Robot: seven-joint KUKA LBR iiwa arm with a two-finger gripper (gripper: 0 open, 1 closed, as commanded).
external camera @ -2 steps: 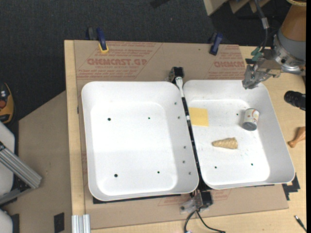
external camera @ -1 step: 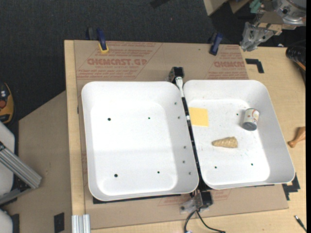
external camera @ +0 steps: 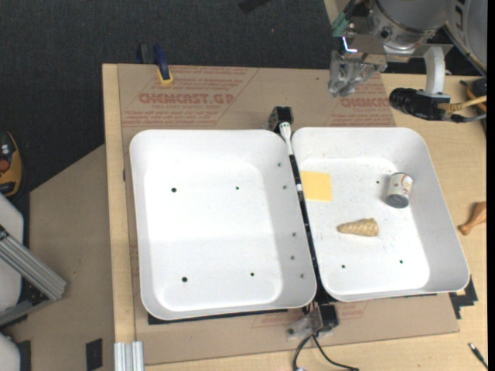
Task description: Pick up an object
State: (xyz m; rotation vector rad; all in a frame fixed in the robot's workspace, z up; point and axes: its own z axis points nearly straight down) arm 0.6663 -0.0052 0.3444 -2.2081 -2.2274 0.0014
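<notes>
My gripper (external camera: 352,79) hangs at upper right of frame, above the far rim of the right bin (external camera: 433,230), over bare board. Nothing sits between its fingers; how far apart they stand I cannot tell. In the right bin: a yellow square (external camera: 316,185) near the left wall, a small can (external camera: 398,189) lying toward the right side, a tan cone (external camera: 359,227) lower centre. Left bin (external camera: 155,230) alongside, touching.

Arm (external camera: 410,6) cut off by top edge; claw (external camera: 348,79) finger state unclear.
</notes>
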